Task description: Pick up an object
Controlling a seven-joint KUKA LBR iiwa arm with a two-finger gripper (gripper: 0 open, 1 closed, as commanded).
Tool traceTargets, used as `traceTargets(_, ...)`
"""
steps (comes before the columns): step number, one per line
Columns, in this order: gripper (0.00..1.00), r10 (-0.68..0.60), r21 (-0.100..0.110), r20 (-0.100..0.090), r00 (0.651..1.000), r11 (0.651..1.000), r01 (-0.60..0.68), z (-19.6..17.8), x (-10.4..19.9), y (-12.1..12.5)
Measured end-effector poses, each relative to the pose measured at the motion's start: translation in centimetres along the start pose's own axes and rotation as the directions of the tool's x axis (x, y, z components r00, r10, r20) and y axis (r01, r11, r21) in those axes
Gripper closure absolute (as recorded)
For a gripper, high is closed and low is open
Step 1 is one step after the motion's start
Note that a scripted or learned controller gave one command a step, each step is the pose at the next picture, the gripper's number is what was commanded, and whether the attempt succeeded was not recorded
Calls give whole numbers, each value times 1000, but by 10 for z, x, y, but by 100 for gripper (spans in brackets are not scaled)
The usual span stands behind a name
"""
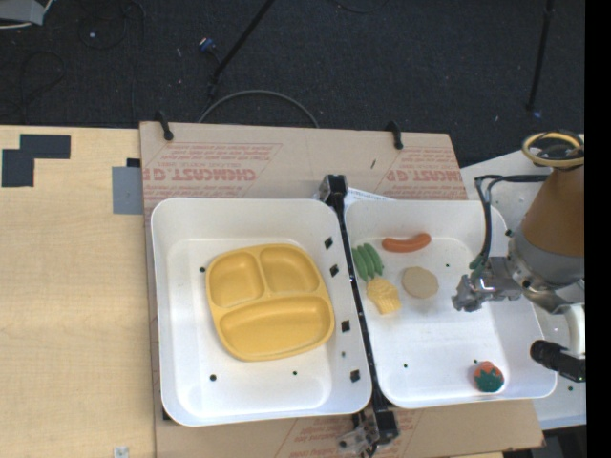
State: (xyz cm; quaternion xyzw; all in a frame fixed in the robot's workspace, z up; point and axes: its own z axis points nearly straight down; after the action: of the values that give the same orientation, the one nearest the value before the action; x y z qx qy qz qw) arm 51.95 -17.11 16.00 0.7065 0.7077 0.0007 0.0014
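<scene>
Gripper (470, 294) low over the right bin (449, 380) near its right wall (finger state cannot be told), tan round piece (419, 281) just left of it, sausage (406, 243), green pods (368, 260), yellow corn (384, 297), yellow divided tray (269, 301) in the left bin (181, 351)

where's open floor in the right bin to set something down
Bare floor runs along the right bin's near half, between the yellow piece and the red-green item. Crowded up top: green beans, sausage, tan disc, gripper.

In the right bin lie a hot dog (407, 243), green beans (368, 260), corn (384, 297), a tan disc (419, 281) and a red-green toy (489, 376).
</scene>
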Motion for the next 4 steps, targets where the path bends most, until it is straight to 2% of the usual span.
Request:
traceTargets(2, 100, -1, 0, 0, 1000, 1000, 1, -107, -10, 8)
traceTargets(4, 100, -3, 7, -4, 1000, 1000, 3, -85, 87, 23)
